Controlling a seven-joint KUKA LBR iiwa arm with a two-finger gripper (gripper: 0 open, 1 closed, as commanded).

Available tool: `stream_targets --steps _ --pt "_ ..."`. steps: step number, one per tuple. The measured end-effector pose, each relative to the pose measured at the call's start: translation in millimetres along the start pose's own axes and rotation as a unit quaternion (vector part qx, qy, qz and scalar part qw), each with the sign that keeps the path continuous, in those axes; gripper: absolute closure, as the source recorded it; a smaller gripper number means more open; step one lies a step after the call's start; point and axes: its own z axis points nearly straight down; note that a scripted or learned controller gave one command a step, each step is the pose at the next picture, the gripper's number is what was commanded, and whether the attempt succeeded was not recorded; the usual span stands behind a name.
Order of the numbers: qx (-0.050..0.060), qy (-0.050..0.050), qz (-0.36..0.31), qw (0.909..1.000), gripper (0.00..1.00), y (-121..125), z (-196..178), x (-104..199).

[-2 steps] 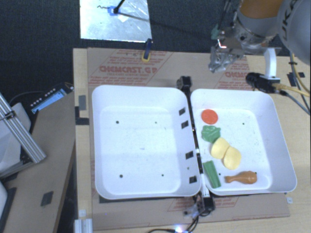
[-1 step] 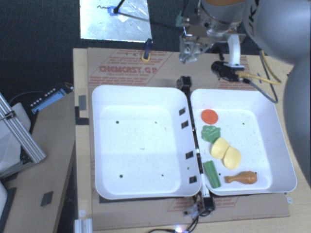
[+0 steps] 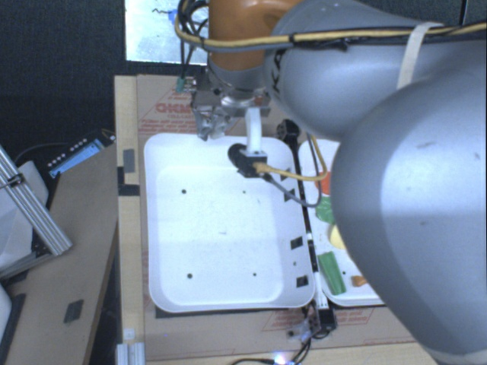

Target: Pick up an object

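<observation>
Gripper (image 3: 211,124) hung over left bin's (image 3: 221,234) far edge; grip state couldn't be told. Objs lay in right bin (image 3: 348,301), view-right of it & nearer cam: green block (image 3: 332,272) nearest, long axis near-far, then yellow pc (image 3: 337,239).

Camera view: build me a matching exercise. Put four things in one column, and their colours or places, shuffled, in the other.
Things:
1. gripper
2. long block
3. rounded piece
4. small piece

Colours or places:
a. orange
b. green
c. above the far rim of the left bin
d. yellow

Pairs: 1-c, 2-b, 3-d, 4-a.
</observation>
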Motion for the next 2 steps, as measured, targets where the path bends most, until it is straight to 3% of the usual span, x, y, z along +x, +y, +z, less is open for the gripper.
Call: stream_targets --steps 1,2 --pt "-0.013 0.001 0.005 0.9999 1.0 13 -141 -2" --pt "-0.007 -0.001 0.004 1.0 1.0 12 -171 0"
